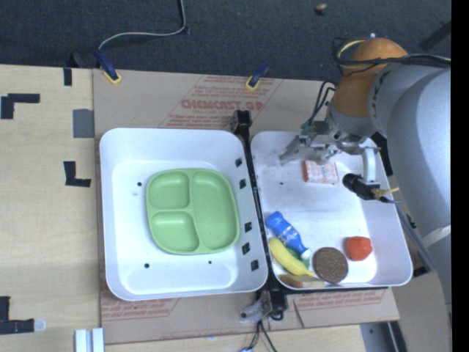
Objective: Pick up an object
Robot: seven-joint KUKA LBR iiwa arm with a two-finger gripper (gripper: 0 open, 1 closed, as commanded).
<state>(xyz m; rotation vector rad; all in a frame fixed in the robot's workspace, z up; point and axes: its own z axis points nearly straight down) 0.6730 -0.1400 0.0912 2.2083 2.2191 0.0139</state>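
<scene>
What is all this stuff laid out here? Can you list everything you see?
left bin: one, white, left of the pair.
plate: one, green, three compartments, in the left bin.
right bin: one, white.
box: one, small, red and white, far part of the right bin.
bottle: one, blue, near part of the right bin.
banana: one, yellow, beside the bottle.
disc: one, brown, round, near edge.
red object: one, right of the disc.
clamps: two, blue and yellow, far bench edge.
gripper: one, grey, above the box.
</scene>
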